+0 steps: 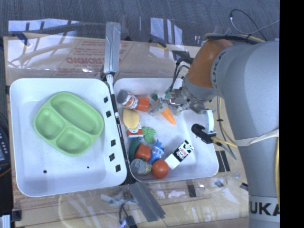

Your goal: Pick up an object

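Arm casing: white letters "UKA" on the grey base at lower right (the first letter of the name is cut off).
Cardboard sheet: faded red print behind the bins, beginning "CHEMCAS"; the smaller lines around it are too blurred to read.
Small carton: black-and-white cow-patch pattern, no legible wording.

So there's a small orange plastic carrot lying tilted on the floor of the right white bin, upper middle, right beside the tool.
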